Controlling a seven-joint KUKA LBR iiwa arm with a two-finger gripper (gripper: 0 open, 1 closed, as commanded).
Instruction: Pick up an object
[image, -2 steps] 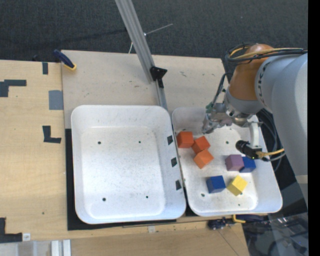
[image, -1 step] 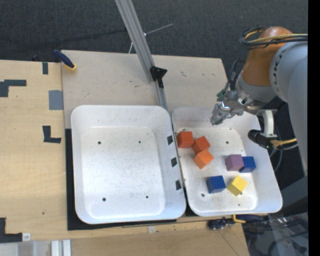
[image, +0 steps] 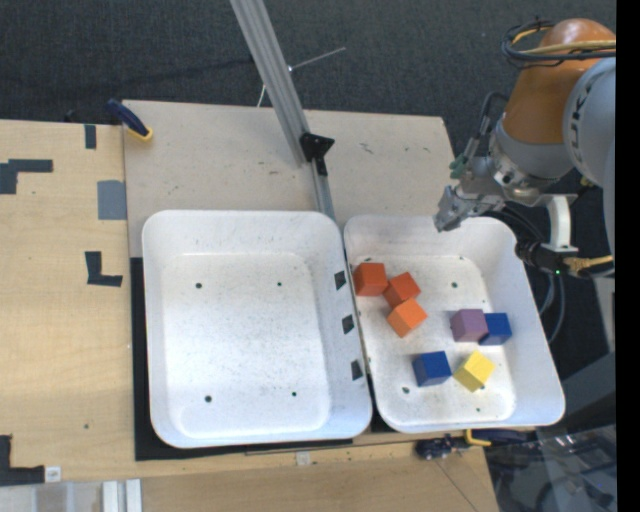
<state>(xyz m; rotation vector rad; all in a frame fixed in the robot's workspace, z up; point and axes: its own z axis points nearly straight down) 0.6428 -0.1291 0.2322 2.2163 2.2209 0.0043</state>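
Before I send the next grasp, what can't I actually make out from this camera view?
- Claw: small and blurred at the right bin's far rim; finger state unreadable.
- Small blue block: partly hidden by the purple block.
- Arm: cut off by the top and right edges.

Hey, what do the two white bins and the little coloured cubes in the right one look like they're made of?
The two shallow white bins, left and right, look like moulded plastic: rounded corners, smooth, slightly glossy, scuffed with dark specks. The small cubes, orange, purple, blue and yellow among them, look matte and evenly coloured, with soft edges. Foam or painted wood; the view cannot settle which.
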